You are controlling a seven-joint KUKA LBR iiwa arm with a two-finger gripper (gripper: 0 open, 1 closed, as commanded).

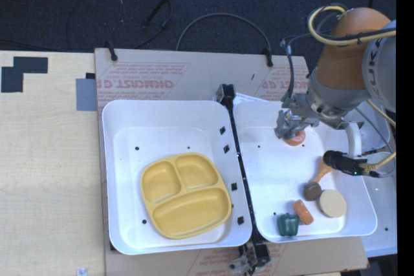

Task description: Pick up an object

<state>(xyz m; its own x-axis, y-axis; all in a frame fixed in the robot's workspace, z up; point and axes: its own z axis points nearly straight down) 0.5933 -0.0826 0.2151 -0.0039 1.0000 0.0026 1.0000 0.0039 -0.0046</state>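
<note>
Down in the right bin [362,220], fingers [288,130] over small orange-red object [296,138], grip state unclear

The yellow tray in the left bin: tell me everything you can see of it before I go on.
The yellow tray looks like smooth moulded plastic, a rounded rectangle with a raised rim. It has three compartments: two small ones on the far side and one long one on the near side, all bare. It lies flat and right way up on the floor of the left bin, turned at a slant to the bin's walls, toward the near right corner. Nothing else touches it.
</note>
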